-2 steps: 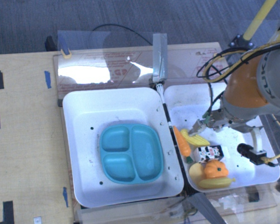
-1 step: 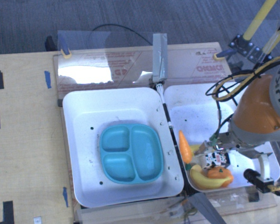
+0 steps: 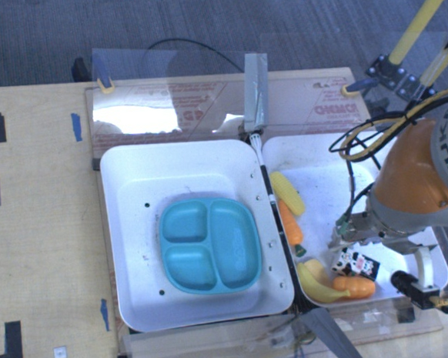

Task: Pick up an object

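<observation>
Reaching in from the right of the camera view, the arm (image 3: pixel 416 171) sets its claw (image 3: pixel 351 241) low over the near part of the right bin (image 3: pixel 324 178); whether the claw is released or clenched cannot be told, as the wrist hides it. Candidate objects lie in that bin: a small black-and-white item (image 3: pixel 354 264) just beneath the claw, an orange piece (image 3: pixel 354 285) touching it on the near side, a yellow banana-like piece (image 3: pixel 315 281) beside that, and a yellow piece (image 3: pixel 287 194) and an orange carrot-like piece (image 3: pixel 291 227) along the divider between the bins.

Risks, as judged:
- The three near objects are crowded together, so a descent may catch two at once or push one aside
- The near wall of the bin stands close by and may foul the claw or let an object slip against it
- Loose cables (image 3: pixel 360 137) hang over the bin and could snag

The left bin (image 3: pixel 127 220) holds a blue divided plate (image 3: pixel 210 243), well apart from the claw. The desk (image 3: pixel 35 228) extends to the left
</observation>
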Controlling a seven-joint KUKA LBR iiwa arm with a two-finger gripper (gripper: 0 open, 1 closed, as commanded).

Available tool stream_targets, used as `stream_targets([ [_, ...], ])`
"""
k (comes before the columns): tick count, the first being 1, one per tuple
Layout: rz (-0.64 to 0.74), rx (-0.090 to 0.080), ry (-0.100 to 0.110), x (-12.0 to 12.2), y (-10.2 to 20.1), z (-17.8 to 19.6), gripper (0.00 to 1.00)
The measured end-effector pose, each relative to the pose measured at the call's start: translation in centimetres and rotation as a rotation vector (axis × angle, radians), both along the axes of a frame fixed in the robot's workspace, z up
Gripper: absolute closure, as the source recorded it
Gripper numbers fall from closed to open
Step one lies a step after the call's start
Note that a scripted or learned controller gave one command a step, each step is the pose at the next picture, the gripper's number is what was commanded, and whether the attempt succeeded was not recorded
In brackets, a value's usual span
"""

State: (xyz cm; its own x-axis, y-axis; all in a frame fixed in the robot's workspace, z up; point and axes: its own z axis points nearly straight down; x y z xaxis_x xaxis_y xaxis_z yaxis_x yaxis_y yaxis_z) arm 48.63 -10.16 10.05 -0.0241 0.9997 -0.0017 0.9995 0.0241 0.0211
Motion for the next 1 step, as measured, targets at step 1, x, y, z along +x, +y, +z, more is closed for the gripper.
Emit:
stream_targets([
  [1,0.067,-0.002,0.013,2.69,-2.49,10.47,1.00],
])
